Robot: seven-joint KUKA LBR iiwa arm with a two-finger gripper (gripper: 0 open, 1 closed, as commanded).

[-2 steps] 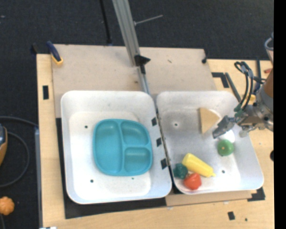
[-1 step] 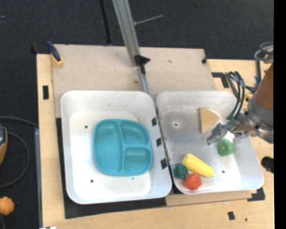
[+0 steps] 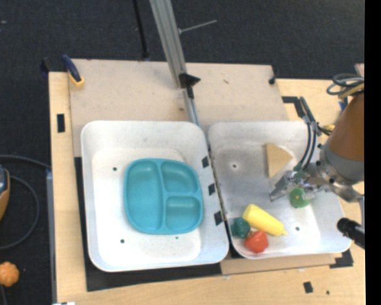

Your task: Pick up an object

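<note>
Your tool [image 3: 296,192] is hanging over the right bin [image 3: 241,146], fingers clamped on a green ball [image 3: 299,199]; the yellow piece [image 3: 264,220] and red piece [image 3: 256,241] are lying in this bin, beside the tool.

The wooden bench [image 3: 133,91] bears the left bin [image 3: 101,138] and right bin [image 3: 241,138].

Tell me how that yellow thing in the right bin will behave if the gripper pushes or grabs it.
The yellow thing looks long and rounded, so it may roll or swing aside when pushed. Its surface looks smooth, like toy plastic, so it is probably light, stiff and a bit slippery between fingers. It lies against the red piece and green piece, which would likely shift with it.
</note>
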